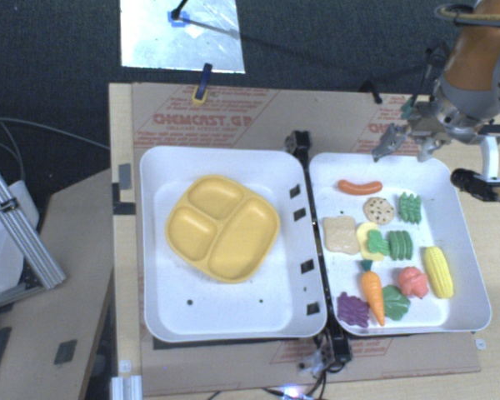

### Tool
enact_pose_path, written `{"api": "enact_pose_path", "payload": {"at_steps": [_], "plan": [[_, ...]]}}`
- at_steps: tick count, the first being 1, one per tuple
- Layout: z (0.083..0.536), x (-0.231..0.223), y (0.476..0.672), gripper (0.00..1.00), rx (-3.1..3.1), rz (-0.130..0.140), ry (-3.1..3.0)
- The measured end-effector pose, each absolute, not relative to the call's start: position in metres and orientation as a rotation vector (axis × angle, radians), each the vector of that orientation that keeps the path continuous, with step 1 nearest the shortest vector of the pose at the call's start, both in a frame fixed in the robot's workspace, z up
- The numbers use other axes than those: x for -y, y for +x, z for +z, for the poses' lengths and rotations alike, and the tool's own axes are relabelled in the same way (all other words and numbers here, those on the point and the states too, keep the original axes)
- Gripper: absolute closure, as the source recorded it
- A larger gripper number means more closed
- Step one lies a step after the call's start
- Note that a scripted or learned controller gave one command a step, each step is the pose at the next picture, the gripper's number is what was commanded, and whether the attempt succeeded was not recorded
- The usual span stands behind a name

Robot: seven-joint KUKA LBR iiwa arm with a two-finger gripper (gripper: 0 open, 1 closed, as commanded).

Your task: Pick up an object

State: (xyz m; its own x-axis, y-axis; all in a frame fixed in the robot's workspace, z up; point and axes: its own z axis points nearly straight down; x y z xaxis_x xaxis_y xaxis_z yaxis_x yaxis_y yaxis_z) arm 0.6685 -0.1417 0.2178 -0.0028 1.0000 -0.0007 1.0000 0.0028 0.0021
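1 camera looks down on the bench (258,111) from above, at a slant, from the near long side. It stands far enough back to take in both white bins whole: the left bin (162,307) sits mid-frame and the right bin (467,257) reaches close to the right edge. Dark floor (50,48) fills the top and left. The arm (483,57) enters at the upper right, cut off by the frame edge.
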Motion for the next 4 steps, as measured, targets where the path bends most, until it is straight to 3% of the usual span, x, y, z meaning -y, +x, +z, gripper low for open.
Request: {"api": "enact_pose_path", "payload": {"at_steps": [1,2,3,4], "plan": [[0.162,0.188,0.580,0.00,-2.219,-0.008,2.232],[0.094,0.205,0.506,0.00,-2.215,0.023,2.207],[0.121,0.164,0.487,0.00,-2.229,0.003,2.215],[0.164,0.128,0.488,0.00,-2.228,0.005,2.211]]}}
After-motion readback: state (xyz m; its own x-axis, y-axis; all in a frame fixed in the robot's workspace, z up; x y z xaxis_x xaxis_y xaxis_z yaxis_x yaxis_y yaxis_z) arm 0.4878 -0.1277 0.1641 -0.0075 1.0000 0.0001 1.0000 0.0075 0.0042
